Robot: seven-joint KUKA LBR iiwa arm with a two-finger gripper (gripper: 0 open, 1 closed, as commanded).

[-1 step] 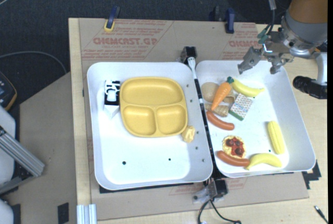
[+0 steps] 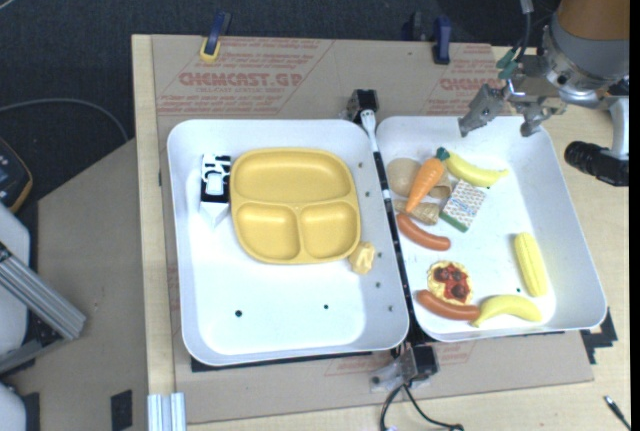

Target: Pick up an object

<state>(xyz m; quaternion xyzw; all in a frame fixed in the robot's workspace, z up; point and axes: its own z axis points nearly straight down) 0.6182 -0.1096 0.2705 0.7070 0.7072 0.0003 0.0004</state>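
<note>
You have nothing picked yet: the grey two-finger gripper (image 2: 506, 111) hangs spread wide and bare over the right white bin's (image 2: 577, 231) far rim, the small yellow plastic banana (image 2: 477, 169) lying just below it.

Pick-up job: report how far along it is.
Done: nothing lifted yet; the carrot, both bananas, sausages and corn all lie in the right bin. In hand: nothing; the tool hangs open above that bin's far edge. Left: descend, grasp an item, lift it.
</note>
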